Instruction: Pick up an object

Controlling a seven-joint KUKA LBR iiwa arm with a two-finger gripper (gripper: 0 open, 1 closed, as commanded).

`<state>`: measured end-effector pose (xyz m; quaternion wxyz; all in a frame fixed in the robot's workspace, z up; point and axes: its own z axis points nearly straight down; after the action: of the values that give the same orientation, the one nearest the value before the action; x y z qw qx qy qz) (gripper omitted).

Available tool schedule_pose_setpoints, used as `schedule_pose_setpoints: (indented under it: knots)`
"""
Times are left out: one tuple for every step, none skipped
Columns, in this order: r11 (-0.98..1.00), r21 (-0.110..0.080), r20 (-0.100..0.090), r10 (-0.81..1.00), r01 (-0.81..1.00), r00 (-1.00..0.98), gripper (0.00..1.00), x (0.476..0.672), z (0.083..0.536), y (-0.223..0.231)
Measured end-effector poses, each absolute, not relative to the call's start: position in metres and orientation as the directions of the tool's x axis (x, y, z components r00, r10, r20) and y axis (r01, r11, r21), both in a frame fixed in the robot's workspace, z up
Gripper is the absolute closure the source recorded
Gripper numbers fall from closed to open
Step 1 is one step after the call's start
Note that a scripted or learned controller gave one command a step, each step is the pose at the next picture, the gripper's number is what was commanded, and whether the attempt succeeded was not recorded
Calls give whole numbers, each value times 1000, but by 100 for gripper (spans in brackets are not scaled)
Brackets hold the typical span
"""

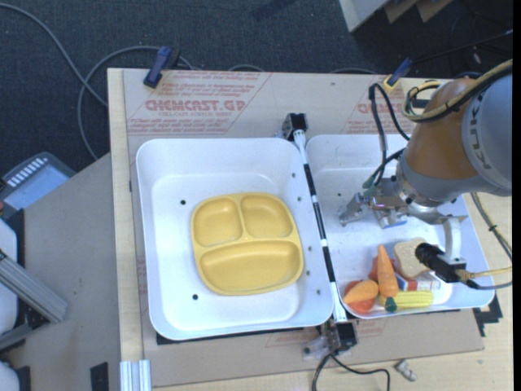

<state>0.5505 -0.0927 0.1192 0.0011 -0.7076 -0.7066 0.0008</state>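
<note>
1. Tool [356, 210] sits low over the bare floor of the right bin [342, 157], poking out to the left from under the grey and orange arm [444, 149]; whether it is open or closed cannot be told from this angle, and nothing shows between its tips.
2. Pickable things are heaped in that bin's near right corner: a carrot [386, 274] lying lengthwise, an orange piece [361, 292], a corn cob [411, 300] along the front wall, and what looks like a slice of bread [407, 256], though the arm's fittings partly cover it.
3. That pile sits near the tool but apart from it, so the tool seems placed for an approach, not a lift.
4. Over in the left bin [163, 177] a yellow divided plate [246, 243] lies flat in the middle, well apart from the action.
5. Both bins rest side by side on the surface [203, 96], which keeps everything within one reach.
6. Crowding in that corner could make a clean single grab tricky.
</note>
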Motion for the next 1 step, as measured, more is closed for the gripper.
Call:
schedule_pose_setpoints:
  knots:
    - [-1, -2, 1, 1000, 1000, 1, 0, 522, 90, -114]
